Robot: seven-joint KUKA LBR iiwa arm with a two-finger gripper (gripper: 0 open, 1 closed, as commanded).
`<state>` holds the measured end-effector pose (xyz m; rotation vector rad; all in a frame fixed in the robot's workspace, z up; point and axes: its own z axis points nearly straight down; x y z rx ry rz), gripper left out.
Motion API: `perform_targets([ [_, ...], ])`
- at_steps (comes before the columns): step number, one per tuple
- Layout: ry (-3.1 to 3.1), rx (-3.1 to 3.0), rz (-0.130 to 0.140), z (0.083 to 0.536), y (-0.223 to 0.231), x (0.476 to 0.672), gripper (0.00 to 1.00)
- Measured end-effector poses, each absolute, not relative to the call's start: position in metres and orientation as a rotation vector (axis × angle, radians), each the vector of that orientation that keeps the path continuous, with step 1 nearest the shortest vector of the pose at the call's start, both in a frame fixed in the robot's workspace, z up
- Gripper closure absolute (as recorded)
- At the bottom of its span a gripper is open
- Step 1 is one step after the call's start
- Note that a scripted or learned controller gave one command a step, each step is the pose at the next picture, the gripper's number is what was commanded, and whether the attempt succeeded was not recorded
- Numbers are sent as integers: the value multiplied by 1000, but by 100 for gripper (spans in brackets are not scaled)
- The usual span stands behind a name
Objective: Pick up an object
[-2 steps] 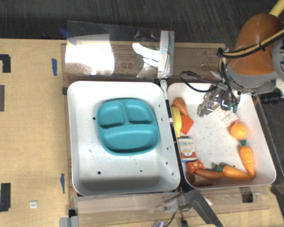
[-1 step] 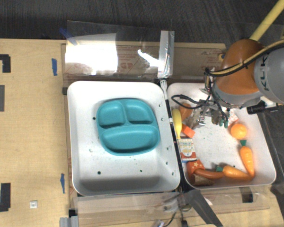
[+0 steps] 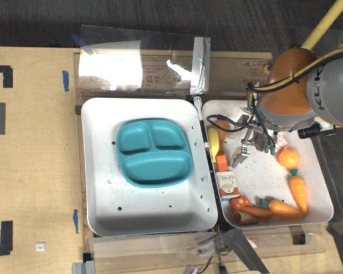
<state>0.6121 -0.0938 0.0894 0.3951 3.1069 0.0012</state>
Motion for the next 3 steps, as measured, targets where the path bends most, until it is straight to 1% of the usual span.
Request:
perform_targets([
  [1,3094,476,0,88,-142,622,0],
  [2,3068,632,-1,89,-185,582,0],
  [3,3054,627,-1,103,-185,586,100],
])
